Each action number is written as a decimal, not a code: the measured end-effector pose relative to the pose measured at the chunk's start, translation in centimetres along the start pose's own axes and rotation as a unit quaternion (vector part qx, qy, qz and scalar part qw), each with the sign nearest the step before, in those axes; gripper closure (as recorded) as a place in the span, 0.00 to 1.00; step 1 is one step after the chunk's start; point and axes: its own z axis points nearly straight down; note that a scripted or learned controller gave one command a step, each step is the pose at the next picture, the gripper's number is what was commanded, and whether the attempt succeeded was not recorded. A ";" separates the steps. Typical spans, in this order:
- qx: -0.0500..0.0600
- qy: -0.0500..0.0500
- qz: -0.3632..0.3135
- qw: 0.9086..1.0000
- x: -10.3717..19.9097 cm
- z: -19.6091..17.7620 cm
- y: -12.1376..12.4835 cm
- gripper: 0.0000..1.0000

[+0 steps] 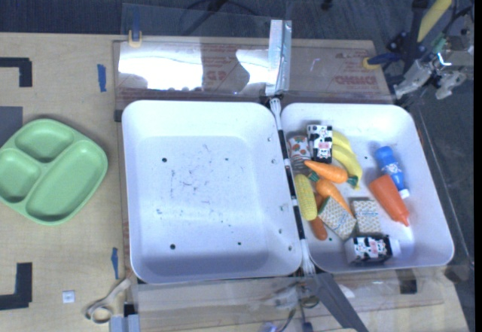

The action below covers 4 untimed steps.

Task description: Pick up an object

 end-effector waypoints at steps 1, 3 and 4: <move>0.000 0.000 -0.049 0.999 0.0 12.6 -2.9 0.00; -0.005 -0.001 -0.020 1.000 7.0 18.4 -4.3 1.00; -0.001 0.000 -0.051 0.999 8.3 7.7 -5.1 1.00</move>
